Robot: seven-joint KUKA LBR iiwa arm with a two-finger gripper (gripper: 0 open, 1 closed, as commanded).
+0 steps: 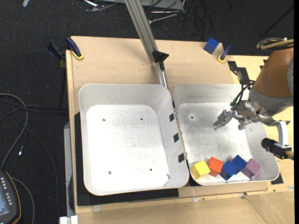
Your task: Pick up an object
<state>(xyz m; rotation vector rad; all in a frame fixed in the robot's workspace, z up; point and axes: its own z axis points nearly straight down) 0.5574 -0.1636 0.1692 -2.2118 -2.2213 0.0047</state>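
Four small blocks lie in a row along the front wall of the right bin (pixel 196 101): a yellow block (pixel 201 169), an orange block (pixel 215 165), a blue block (pixel 233 166) and a purple block (pixel 252 167). My gripper (pixel 232 122) hangs over the middle of that bin, well behind the blocks and apart from them. Its fingers (pixel 221 120) are spread open, and I see nothing between them. The grey arm with its orange band (pixel 277 73) comes in from the right.
The left bin (pixel 88 125) stands beside the right one, sharing a raised middle rim. A loose blue cube (pixel 211 45) sits on the wooden bench behind the bins. A slanted metal pole (pixel 142 24) crosses the back.
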